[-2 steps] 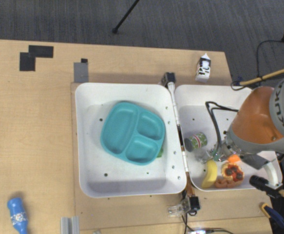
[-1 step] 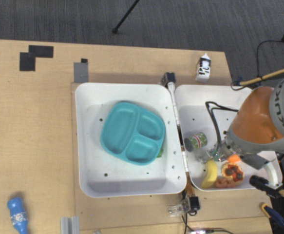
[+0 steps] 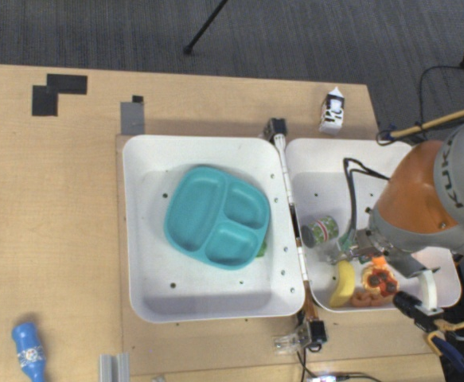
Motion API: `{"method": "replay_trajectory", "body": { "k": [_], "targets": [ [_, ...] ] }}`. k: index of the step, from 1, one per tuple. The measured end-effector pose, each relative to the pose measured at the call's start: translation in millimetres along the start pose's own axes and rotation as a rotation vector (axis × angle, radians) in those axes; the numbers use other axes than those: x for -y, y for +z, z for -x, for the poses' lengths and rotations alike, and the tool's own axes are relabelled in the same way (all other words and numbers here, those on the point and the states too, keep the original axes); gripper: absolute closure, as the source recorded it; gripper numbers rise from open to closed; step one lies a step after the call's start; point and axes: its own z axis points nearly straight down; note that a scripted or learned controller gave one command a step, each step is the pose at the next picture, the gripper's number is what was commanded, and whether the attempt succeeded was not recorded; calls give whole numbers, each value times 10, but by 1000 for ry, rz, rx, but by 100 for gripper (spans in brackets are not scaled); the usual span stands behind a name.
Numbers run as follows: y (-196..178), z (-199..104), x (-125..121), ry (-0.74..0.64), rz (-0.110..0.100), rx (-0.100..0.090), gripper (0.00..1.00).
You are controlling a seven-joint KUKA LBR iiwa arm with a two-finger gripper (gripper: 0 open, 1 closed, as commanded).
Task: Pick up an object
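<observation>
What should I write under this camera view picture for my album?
Robot arm reaching over the right bin with a banana and can; teal tray in the left bin.

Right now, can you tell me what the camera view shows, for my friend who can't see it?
A grey and orange robot arm reaches from the right into the right white bin, its tool low over a banana, a small green can and other toy food. The left white bin holds a teal divided plate.
</observation>
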Motion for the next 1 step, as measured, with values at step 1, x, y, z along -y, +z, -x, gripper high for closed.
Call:
{"method": "replay_trajectory", "body": {
  "k": [1],
  "targets": [
    [-104,-1,-17,-4,3,1,100]
  ]
}}
